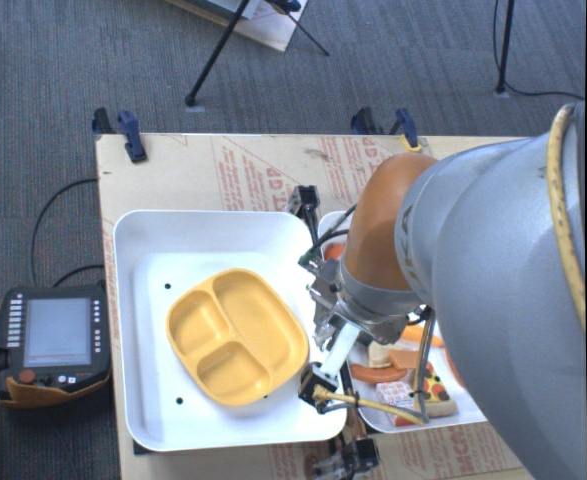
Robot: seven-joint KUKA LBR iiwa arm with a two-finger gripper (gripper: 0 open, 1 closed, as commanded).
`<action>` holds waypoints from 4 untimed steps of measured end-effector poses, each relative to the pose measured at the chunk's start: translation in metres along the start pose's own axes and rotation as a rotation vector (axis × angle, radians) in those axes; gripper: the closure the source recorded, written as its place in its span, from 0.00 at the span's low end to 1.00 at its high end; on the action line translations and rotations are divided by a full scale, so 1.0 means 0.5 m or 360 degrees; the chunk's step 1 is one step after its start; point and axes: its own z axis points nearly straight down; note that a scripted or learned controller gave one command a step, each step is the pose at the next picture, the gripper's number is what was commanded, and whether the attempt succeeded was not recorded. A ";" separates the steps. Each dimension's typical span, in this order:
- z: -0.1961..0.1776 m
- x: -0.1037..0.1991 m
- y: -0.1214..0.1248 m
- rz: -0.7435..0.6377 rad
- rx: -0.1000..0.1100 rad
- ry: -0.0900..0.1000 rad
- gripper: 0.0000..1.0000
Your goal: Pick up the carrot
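Black-and-orange teach pendant with a grey screen (48, 340) on the carpet, far left. Left shallow white bin (138, 268) holds a yellow three-compartment plastic plate (236, 336). Gripper (325, 318) sits over the right white bin's (393, 426) left edge; wrist covers it, can't tell if spread or closed. Orange carrot (418, 336) lies in the right bin, mostly under the wrist, just beside a red-brown toy sausage (383, 373).

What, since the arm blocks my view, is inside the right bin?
A sausage and a pizza slice lie near the right bin's front rim. The arm covers the rest, so what else it holds is hidden.
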 end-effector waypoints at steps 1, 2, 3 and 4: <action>0.000 -0.054 0.009 0.0506 0.0003 0.0000 1.00; -0.002 -0.032 0.157 0.0970 0.0001 0.0001 1.00; 0.000 -0.043 0.086 0.0639 0.0002 0.0000 1.00; 0.000 -0.043 0.085 0.0637 0.0003 0.0000 0.00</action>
